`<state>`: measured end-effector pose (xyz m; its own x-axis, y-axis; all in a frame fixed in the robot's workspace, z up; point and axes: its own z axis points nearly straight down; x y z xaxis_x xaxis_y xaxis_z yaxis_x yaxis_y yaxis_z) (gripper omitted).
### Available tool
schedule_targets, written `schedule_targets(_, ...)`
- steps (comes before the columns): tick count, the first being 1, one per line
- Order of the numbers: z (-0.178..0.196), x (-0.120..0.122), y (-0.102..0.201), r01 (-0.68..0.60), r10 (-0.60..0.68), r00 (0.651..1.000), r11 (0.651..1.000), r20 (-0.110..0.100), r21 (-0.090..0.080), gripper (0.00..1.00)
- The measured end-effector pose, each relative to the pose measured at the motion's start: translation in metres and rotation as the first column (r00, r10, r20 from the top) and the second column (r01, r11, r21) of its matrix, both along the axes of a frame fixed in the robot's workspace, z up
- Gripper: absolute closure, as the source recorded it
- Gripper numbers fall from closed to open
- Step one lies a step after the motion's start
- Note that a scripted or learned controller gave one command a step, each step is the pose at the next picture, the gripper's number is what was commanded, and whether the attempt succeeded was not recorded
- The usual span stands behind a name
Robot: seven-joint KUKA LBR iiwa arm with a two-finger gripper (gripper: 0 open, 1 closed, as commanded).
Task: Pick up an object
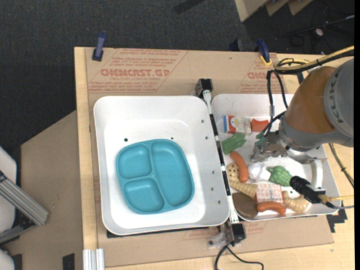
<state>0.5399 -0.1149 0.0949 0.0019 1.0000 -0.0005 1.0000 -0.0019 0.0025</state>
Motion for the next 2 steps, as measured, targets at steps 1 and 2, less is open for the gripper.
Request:
schedule_targets(1, -0.001, 0.0, 0.0, 0.0, 0.0, 1.0, 1.0, -0.001, 0.0, 0.0)
schedule_targets(2, 0.014, 0.099, -0.022, -0.005, 0.005, 1.0, 1.0, 0.008, -0.003, 0.0)
